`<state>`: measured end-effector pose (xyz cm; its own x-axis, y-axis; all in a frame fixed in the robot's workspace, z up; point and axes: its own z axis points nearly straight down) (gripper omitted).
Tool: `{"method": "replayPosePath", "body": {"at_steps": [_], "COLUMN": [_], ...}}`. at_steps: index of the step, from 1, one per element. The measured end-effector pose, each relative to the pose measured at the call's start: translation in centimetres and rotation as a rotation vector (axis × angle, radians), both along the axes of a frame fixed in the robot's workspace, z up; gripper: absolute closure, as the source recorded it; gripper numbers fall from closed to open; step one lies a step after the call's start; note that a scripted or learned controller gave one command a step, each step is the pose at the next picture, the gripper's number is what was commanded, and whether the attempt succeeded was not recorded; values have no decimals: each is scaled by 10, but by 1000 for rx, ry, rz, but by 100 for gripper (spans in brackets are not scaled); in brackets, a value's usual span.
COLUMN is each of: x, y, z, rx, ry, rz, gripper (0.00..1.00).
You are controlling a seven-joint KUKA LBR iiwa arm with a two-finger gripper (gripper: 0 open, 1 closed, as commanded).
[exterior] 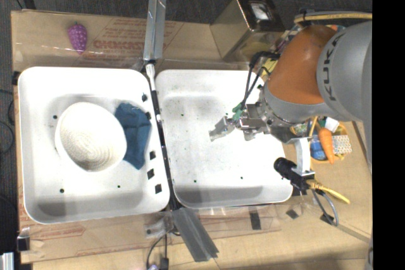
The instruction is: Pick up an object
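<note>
Overhead, the gripper (pixel 221 128) hangs over the right bin (pixel 190 190), nothing visible between its fingers; their spread cannot be told. At nine o'clock, the left bin (pixel 38 199) holds a white hat (pixel 88 136) touching a blue cloth (pixel 134 133).

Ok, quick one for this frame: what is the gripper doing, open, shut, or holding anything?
Gripper: over the right-hand shallow white bin; nothing seen between its fingers, and whether it is open or shut cannot be told.
</note>
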<state>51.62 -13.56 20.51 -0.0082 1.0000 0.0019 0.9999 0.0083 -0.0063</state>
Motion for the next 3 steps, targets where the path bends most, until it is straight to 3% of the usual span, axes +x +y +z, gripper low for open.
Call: {"method": "replayPosePath", "body": {"at_steps": [1,2,3], "x": [119,129,107], "y": [4,-65,-60], "z": [67,138,237], "rx": [-3,-4,-5], "ry": [-2,-1,-2], "rz": [-480,-681,-952], "gripper": [0,0,0]}}
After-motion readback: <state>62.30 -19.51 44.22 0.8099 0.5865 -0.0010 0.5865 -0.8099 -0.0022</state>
